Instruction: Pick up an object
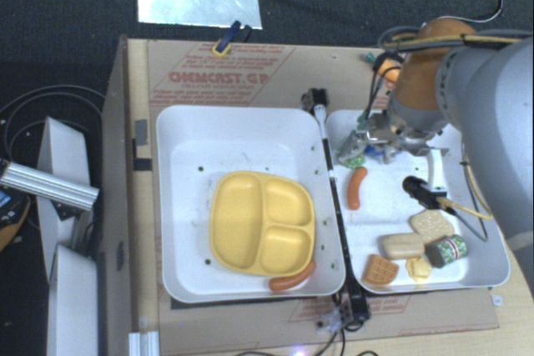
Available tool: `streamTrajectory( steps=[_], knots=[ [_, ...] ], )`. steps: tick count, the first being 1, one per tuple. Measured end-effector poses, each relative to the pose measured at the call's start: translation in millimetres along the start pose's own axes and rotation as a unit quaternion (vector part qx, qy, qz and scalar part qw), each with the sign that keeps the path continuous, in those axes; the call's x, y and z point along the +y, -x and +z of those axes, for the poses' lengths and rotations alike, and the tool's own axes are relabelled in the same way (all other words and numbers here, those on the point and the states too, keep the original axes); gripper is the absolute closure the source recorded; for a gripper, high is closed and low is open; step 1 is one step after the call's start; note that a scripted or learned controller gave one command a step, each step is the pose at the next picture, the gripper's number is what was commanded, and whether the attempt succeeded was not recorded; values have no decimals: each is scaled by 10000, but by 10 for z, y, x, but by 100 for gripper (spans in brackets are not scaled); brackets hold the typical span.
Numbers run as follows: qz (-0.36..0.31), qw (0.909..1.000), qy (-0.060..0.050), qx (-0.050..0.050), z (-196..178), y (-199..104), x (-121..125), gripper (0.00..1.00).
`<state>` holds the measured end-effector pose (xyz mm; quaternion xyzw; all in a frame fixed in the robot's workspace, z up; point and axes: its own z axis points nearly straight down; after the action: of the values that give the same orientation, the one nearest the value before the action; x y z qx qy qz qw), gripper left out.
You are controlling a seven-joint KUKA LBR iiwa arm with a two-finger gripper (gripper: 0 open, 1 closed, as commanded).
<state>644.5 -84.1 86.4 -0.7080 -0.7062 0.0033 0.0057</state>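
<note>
Sausage (356, 188), waffle (379, 270), can (446, 249) in right bin (499, 267); yellow tray (261, 223) in left bin (179, 137)

Counts in the two white bins

Two bins (167, 179); one yellow divided plate (260, 223); two sausages (292, 279); one waffle (380, 270); two bread pieces (402, 246); one small can (446, 250).

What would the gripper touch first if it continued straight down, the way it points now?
Probably the green object at the far end of the right bin: the gripper hangs just over it. Depth is unclear; it may already touch.
</note>
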Motion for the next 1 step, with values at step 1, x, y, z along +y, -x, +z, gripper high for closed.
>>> streamTrajectory(
  steps=[1],
  knots=[
    [-20,9999,119,-20,-19,26,-117,0]
  ],
)
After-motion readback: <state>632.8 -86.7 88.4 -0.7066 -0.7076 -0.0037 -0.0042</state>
